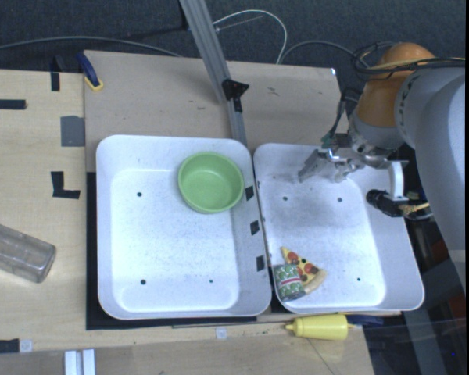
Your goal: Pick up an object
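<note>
Pizza slice toy (298,273) is the nearest candidate for the pick; it lies flat at the 7 o'clock corner of the right bin (391,287), touching or nearly touching the bin's left wall. The claw (319,165) hangs over the 12 o'clock end of the same bin, well apart from the toy. Whether the claw is apart or together cannot be determined from the camera view; nothing is visible between its tips.

Handling judgement: the slice appears thin, light and probably stiff. Its low profile leaves little to grip from above. Take hold across the narrow width near the crust end, away from the wall, to leave room for both tips.

The green bowl (211,181) sits at the 1 o'clock part of the left bin (117,233). It appears light and rigid; its rim offers an easier pinch.

On the bench (31,170), a yellow bottle (320,326) lies at 6 o'clock below the right bin, and a clear container (16,250) lies at 9 o'clock.
</note>
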`<move>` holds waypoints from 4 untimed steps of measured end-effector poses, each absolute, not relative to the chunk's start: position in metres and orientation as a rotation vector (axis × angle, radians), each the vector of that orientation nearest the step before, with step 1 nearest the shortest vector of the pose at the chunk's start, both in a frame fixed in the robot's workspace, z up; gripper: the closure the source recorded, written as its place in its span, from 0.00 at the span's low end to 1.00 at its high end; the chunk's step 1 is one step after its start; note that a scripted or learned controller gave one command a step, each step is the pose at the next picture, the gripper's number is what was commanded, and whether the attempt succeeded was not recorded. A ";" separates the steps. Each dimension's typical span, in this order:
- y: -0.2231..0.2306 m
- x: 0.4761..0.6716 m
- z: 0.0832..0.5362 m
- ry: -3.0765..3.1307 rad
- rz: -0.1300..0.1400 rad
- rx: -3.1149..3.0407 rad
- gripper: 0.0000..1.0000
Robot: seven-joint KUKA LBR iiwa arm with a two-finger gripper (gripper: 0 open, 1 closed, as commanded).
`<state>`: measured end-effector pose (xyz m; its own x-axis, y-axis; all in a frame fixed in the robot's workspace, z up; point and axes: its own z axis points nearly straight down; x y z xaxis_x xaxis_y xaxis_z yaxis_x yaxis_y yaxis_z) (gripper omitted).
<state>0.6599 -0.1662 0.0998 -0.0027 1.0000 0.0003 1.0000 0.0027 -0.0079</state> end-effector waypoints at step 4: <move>-0.169 0.660 0.250 -2.225 -0.002 -2.221 1.00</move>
<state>0.6597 -0.1692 0.2498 -0.0017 1.0000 -0.0003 1.0000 0.0017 0.0021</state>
